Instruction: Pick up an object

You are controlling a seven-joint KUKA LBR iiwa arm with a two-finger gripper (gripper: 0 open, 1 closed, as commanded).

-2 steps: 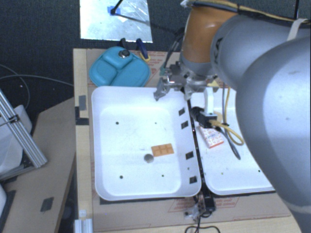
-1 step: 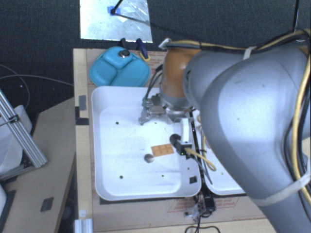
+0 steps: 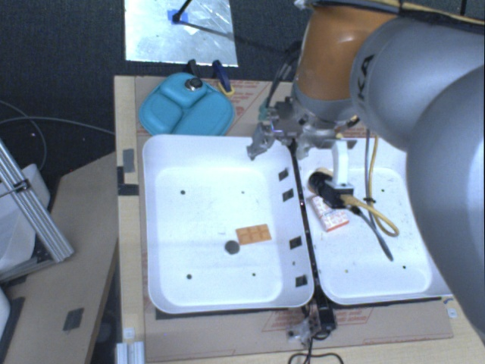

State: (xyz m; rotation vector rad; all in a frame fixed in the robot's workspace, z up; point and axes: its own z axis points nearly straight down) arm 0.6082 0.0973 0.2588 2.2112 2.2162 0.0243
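My gripper (image 3: 275,149) hangs over the far end of the divider between the two white bins, its fingers apart with nothing between them. In the left bin (image 3: 170,173) lie a tan waffle-patterned block (image 3: 253,234) and, just left of it, a small dark grey round piece (image 3: 232,247); both are well in front of the gripper. In the right bin (image 3: 409,279) a small red-and-white box (image 3: 333,218) lies near the divider. A thin dark rod (image 3: 381,241) lies at a slant to its right.
A blue plastic lidded container (image 3: 186,106) sits behind the left bin. A shiny metal sheet (image 3: 179,17) lies further back. The grey arm with its orange band (image 3: 333,44) covers the upper right of the view. Metal framing (image 3: 30,211) stands at the left.
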